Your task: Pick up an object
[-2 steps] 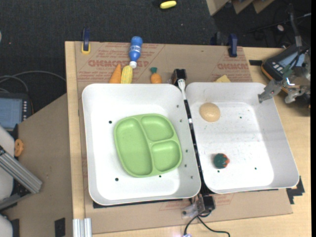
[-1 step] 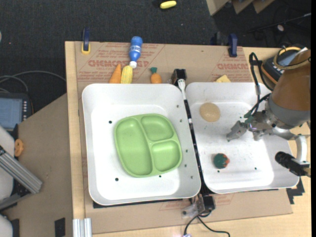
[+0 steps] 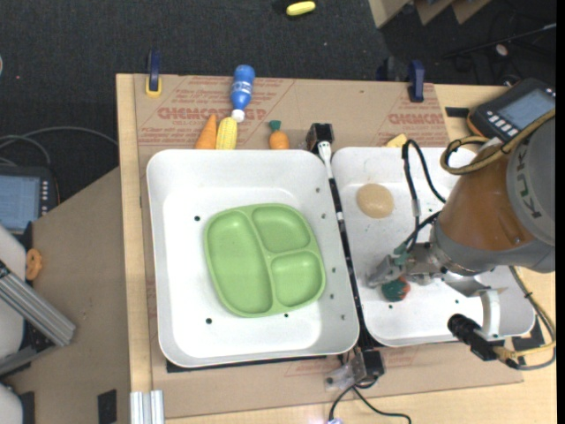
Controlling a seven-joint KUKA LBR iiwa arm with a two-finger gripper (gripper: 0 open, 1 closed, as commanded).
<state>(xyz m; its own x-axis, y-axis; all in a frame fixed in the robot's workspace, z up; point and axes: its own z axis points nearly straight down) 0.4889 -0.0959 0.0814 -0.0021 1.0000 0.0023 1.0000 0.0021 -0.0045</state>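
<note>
- White bins side by side on the bench: left bin (image 3: 177,237) with a green divided plate (image 3: 263,258) sitting in the middle, right bin (image 3: 424,325) with the action in it.
- Grey and orange arm (image 3: 494,210) reaching in from the right, gripper (image 3: 395,276) down low over the right bin floor, near its left wall.
- Small red and green toy (image 3: 395,291) right under the fingertips, looks like the pick target. Touching or just above it, hard to call from this angle.
- Fingers: can't tell whether apart or closed, too small and partly hidden by the wrist. No proof of anything gripped yet.
- Tan round thing, potato-ish (image 3: 375,201), further back in the same bin, well apart from the gripper. Fallback target if this try flops.
- Stray toys on the cardboard behind the bins: corn (image 3: 227,132), carrot (image 3: 278,137), blue and white bottle (image 3: 242,87). Not in play.
- Tips for doing this step right, just a guess from the one view: centre on the toy before closing, go straight down till nearly at the floor, close slowly so it doesn't squirt sideways toward the wall, then lift vertically and check something actually comes up.
- Also worth watching the loose cable (image 3: 415,184) draped across the bin.
</note>
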